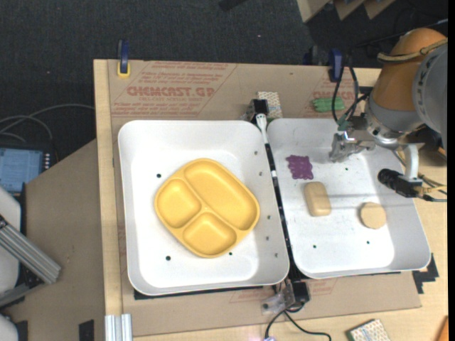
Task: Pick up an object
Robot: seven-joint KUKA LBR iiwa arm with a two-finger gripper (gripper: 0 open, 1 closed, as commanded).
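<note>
1. Arm [416, 77] comes in from the right, orange band at the upper right, wrist over the far right part of the right bin [398, 261].
2. Gripper [343, 148] sits low over the right bin's far side, near its back wall. Nothing visible between its fingers. Jaw state: cannot tell, the fingers are too small and blurred from this angle.
3. Right bin holds 3 items:
   - purple piece [299, 166], flat and ragged, left of the gripper and apart from it.
   - tan block [318, 198], oblong, just in front of the purple piece, near but not touching it.
   - tan round piece [372, 215], right of the block, well apart from it, near the bin's right side.
4. All 3 lie on the bin floor; none is lifted.
5. Left bin [142, 190] holds a yellow divided tray [206, 207] with 3 compartments, roughly centred and turned at an angle to the bin walls.
6. Both bins sit side by side on a brown board [178, 87] with red print, touching along their shared edge.
7. Green item [325, 106] lies on the board behind the right bin; cannot tell what it is.
</note>
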